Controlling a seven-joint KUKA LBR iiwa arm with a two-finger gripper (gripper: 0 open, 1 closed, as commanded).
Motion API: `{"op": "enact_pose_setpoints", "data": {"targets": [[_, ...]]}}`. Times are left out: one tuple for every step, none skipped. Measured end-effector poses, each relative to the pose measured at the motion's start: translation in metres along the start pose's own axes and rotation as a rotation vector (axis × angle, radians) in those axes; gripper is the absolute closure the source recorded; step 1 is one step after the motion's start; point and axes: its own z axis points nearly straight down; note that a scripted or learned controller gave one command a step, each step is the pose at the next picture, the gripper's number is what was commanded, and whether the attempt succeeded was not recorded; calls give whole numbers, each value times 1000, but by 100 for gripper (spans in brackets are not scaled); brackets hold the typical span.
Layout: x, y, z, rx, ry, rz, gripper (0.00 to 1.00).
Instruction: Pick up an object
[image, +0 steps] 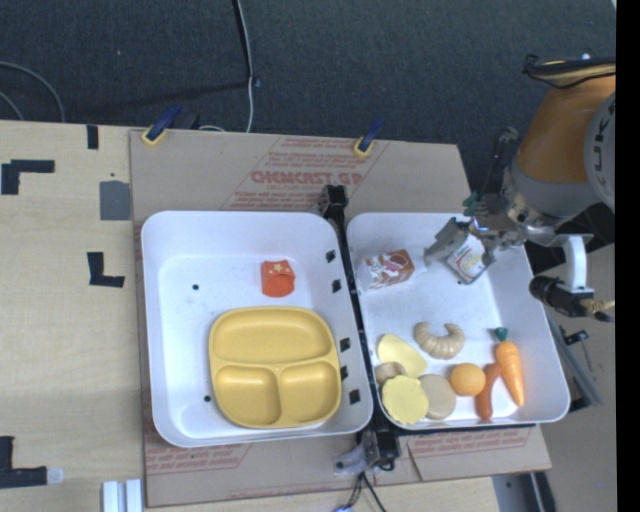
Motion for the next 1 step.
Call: {"op": "enact_pose_setpoints", "data": {"targets": [[-46, 5, 65, 5, -1, 3, 0]]}}
